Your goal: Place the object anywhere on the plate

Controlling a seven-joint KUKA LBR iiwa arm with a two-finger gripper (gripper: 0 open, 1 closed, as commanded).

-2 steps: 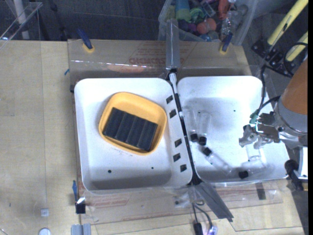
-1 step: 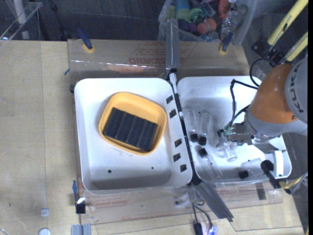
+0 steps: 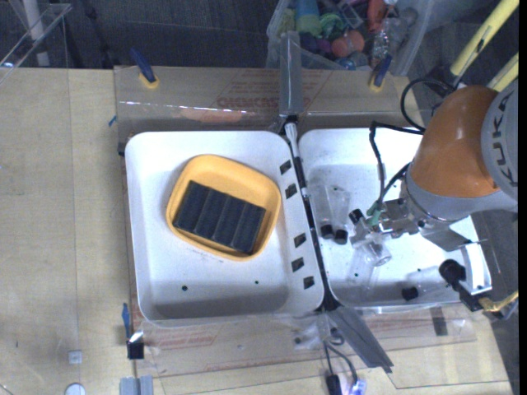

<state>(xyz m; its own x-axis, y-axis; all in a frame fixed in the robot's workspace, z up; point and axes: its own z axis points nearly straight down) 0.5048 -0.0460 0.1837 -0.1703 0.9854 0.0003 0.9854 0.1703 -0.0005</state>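
Observation:
A yellow plate (image 3: 249, 174) with rounded corners sits in the left bin (image 3: 148, 220). A black ridged rectangular object (image 3: 221, 216) lies flat in the middle of the plate, tilted slightly clockwise. My gripper (image 3: 347, 225) hangs low over the right bin (image 3: 346, 151), close to the divider and well to the right of the plate. Its two dark fingertips (image 3: 356, 216) stand apart with nothing between them, so it is open. The orange-banded wrist (image 3: 453, 151) covers much of the right bin's far right side.
A ridge with black markers (image 3: 296, 220) divides the two bins. A clear box of colourful toys (image 3: 346, 15) stands behind the bins. Blue clamps (image 3: 146, 74) hold the back panel. Black cables (image 3: 387, 151) loop beside the wrist.

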